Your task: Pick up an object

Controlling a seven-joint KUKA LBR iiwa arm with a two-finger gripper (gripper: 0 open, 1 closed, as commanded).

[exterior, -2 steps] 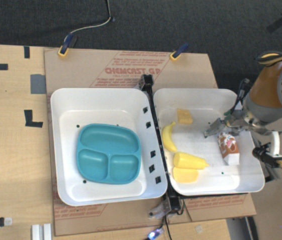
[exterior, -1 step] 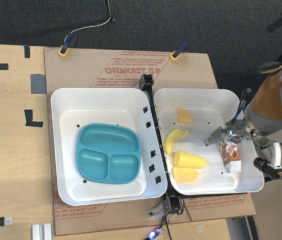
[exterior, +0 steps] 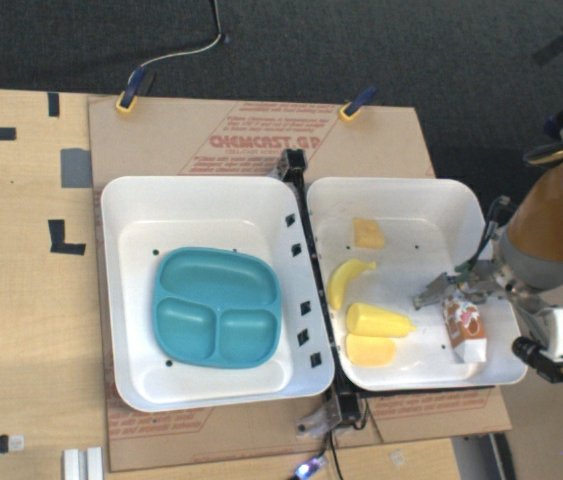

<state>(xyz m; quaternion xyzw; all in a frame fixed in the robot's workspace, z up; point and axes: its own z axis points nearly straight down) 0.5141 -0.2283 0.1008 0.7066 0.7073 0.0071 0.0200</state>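
In the right bin (exterior: 401, 196) lie a curved yellow banana (exterior: 344, 279), a small tan block (exterior: 368, 233), two yellow rounded pieces (exterior: 376, 320) side by side, and a red and white packet (exterior: 465, 331) near the right wall. My gripper (exterior: 456, 290) hangs low over the right side of this bin, just above the packet's upper end. Its fingers look spread, one grey finger (exterior: 429, 294) pointing left toward the yellow pieces. Nothing shows between them. The orange-banded arm (exterior: 546, 223) comes in from the right.
A teal divided plate (exterior: 217, 306) lies in the left bin (exterior: 126, 218). A black divider (exterior: 306, 268) with clips runs between the two bins. Both bins sit on a cardboard sheet (exterior: 261, 138) on the bench.
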